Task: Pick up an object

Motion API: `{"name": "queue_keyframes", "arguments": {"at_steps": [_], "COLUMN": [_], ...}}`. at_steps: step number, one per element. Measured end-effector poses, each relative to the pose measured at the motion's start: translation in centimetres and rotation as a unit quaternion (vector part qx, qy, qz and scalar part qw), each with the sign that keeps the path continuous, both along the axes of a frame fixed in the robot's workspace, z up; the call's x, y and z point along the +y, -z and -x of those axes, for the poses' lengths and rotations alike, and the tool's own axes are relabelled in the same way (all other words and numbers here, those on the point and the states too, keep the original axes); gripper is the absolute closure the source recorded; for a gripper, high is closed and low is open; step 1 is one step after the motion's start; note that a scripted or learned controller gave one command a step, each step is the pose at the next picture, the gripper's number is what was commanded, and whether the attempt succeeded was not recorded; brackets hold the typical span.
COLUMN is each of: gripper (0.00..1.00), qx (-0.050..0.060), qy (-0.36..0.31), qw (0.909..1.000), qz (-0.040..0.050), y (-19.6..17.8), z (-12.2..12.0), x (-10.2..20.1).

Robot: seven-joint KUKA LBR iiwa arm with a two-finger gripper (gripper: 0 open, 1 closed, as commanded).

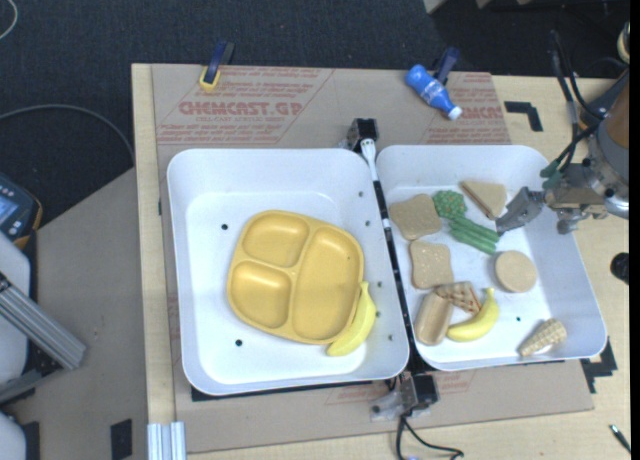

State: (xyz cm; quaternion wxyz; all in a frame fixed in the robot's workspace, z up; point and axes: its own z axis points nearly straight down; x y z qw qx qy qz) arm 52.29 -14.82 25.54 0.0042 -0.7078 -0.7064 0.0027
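The right bin (pixel 570 293) holds several toy foods: a tan bread slice (pixel 414 216), a square cracker (pixel 431 263), a toast wedge (pixel 486 196), a green vegetable (pixel 462 219), a round biscuit (pixel 515 271), a small banana (pixel 477 319), a bread roll (pixel 432 317) and a cone (pixel 541 337). My gripper (pixel 543 218) hovers over the bin's upper right part, just above the round biscuit and right of the toast wedge. Its fingers are spread open with nothing between them.
The left bin (pixel 195 248) holds a yellow divided plate (pixel 295 275) with a second banana (pixel 355 324) against its lower right edge. A blue bottle (pixel 432 90) and a yellow clamp (pixel 212 73) lie on the board behind the bins. Cables hang at the right.
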Motion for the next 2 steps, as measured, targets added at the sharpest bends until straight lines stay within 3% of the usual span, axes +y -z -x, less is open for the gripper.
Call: {"name": "queue_keyframes", "arguments": {"at_steps": [1, 2], "gripper": [0.0, 0.0], "qx": [-0.005, -0.001], "qy": [-0.001, 0.0], "qw": [1.0, 1.0], "qz": [0.001, 0.0], "y": [-0.5, 5.1], "z": [-0.2, -0.2], "x": [0.0, -1.0]}}
